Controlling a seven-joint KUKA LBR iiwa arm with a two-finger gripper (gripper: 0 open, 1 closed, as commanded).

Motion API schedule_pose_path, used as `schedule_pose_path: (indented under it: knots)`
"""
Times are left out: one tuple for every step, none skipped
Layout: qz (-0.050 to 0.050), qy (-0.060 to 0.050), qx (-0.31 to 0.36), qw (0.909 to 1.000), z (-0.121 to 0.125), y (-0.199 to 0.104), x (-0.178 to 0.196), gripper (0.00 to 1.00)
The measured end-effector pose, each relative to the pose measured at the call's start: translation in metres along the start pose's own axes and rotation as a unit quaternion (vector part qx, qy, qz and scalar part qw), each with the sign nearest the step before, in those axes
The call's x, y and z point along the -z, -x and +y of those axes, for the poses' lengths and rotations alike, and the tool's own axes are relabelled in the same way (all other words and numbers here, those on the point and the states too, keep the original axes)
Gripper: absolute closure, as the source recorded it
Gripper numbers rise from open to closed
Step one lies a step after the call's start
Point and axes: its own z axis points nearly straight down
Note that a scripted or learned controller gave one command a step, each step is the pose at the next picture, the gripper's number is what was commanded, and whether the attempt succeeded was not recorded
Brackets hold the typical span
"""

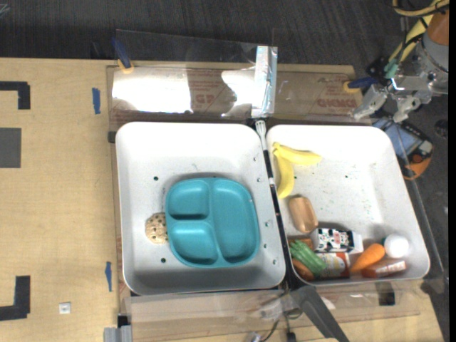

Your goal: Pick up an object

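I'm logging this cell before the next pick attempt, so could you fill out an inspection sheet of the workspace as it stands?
Surface: two white bins side by side, left bin and right bin, on a cardboard-covered bench.
Job's things: right bin holds a banana, brown roll, small carton, carrot, white ball and green vegetable, crowded along its near edge.
Clutter: left bin holds a teal divided tray with a cookie beside it.
Grippers: gripper beyond the right bin's far corner, holding nothing seen.
Cables: yellow cable above the arm.
Surroundings: blue tape marks on the bench.
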Motion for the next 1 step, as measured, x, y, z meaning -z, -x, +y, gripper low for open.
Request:
schedule_pose_path:
  knots:
    - [0.001, -0.004, -0.052, 0.9986, -0.0890, 0.0009, -0.1639, 0.00]
